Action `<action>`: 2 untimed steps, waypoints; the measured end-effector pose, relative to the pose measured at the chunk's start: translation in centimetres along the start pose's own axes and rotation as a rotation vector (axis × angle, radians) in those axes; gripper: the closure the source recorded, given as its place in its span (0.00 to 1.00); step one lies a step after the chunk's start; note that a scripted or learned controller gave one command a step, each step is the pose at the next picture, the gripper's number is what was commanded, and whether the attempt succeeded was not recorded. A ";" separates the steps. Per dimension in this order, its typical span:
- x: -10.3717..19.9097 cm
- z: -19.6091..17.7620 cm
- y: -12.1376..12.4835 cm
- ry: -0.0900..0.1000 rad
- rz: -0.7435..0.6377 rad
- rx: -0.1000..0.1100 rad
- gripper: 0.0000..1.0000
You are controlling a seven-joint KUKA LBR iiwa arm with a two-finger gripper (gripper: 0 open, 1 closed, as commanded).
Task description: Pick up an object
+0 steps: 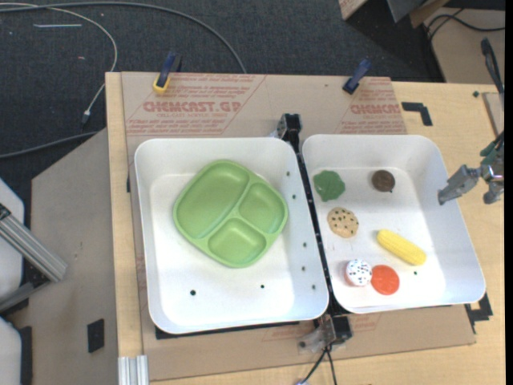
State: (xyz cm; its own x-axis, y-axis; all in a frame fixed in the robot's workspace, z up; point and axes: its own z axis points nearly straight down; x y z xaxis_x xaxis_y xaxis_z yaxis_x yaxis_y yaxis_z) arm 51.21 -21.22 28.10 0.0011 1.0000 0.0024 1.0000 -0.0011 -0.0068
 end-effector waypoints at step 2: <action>0.0 5.6 0.7 -0.001 -0.001 -0.004 0.00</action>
State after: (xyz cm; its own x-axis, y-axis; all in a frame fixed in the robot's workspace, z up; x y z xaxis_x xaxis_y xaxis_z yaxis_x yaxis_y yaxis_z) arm 51.88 -21.25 22.52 -0.0002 1.0000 0.0017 1.0000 0.0002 -0.0025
